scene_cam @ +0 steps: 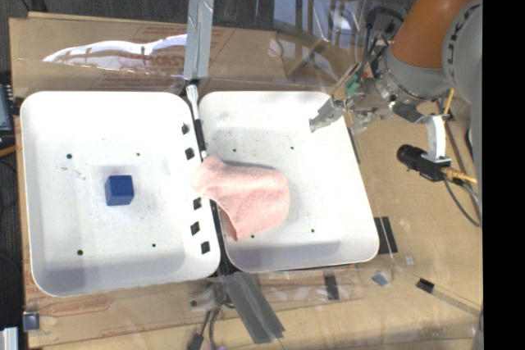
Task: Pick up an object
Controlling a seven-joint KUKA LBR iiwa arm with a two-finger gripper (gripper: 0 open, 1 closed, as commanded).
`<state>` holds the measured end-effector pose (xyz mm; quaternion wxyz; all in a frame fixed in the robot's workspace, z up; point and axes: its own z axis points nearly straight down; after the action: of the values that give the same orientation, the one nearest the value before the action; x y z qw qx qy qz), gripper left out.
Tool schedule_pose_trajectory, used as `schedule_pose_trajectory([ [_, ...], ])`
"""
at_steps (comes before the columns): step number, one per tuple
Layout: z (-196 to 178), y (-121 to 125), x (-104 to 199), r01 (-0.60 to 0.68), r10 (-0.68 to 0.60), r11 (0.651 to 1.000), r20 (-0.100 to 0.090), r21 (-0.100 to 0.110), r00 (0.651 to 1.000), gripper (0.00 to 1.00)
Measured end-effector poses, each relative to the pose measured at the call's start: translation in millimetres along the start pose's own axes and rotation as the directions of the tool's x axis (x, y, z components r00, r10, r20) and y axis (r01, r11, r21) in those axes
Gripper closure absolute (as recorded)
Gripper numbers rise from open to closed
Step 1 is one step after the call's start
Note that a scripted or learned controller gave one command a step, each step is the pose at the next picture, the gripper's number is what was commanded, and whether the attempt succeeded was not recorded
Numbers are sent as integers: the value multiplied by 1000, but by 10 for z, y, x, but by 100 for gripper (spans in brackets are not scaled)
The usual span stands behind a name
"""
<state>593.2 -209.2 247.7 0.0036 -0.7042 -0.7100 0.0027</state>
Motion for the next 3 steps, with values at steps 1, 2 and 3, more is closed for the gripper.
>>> schedule_pose_trajectory([
  [1,1275,-264,-2,100,-100,995,-1,2,995,0],
  [2,1565,70,603,71,-71,997,1,-1,997,0],
  [3,1596,-518,834,194,-194,981,0,-2,981,0],
])
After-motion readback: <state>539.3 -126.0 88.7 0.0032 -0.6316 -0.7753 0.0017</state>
